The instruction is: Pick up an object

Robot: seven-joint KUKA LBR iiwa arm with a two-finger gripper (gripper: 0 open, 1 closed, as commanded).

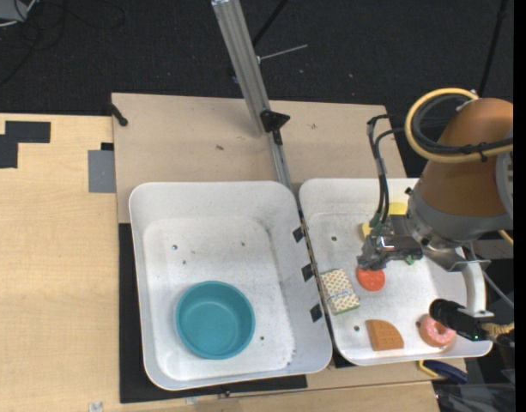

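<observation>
Within the left bin: teal bowl. Right bin: patterned box, brown wedge, pink ring, red ball directly under the gripper. Arm lowered from the right; finger opening cannot be told.

A slotted aluminium extrusion rail rises at a slant from the far side of the pale wooden bench, ending at a black bracket on the beige backboard. Dark grey rectangular patches mark the bench's left surface. Black carpeted floor lies beyond, crossed by loose cables.
</observation>
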